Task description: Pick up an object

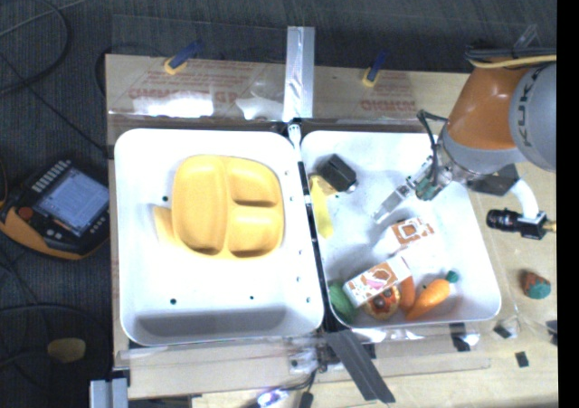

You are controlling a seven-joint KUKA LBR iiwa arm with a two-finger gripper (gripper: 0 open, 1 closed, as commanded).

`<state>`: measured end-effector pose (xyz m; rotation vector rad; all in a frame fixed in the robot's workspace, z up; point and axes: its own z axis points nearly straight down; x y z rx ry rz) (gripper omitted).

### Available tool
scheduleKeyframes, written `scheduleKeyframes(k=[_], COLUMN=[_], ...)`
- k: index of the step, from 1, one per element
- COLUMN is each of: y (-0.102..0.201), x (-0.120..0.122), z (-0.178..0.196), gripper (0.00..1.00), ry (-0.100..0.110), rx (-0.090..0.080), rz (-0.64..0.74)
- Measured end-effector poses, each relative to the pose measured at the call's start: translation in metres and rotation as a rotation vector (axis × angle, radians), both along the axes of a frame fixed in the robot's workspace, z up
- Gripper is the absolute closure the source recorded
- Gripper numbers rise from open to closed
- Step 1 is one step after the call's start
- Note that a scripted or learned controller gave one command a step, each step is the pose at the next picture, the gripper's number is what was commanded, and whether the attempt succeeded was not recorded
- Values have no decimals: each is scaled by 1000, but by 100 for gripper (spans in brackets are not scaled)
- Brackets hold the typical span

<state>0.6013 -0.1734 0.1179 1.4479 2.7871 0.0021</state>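
We take the right bin point(479, 243) as our landmark. The left bin point(136, 216) sits against its left wall and bears a large yellow divided tray point(226, 204).

The arm point(502, 117) comes in over the right bin's upper right corner, its orange band above that corner, and slants down and leftward into the bin's upper middle. There we see the gripper point(387, 207) low over the white floor; its thin fingers look close together with nothing between them, so we read it as closed on nothing.

Along the bin's lower wall, well below the gripper, lie a printed carton point(378, 283), a carrot point(432, 295) to its right and a green piece point(341, 298) to its left. A small white box point(412, 232) lies just below and right of the gripper. A black block point(336, 172) sits at upper left, with a yellow piece point(320, 207) beneath it.
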Motion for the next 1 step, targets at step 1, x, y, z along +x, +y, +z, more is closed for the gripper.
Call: scheduleKeyframes(k=[1], y=[-2], x=[-71], z=[-28], gripper=[0], ry=[-13], rx=[-3], rz=[-96])
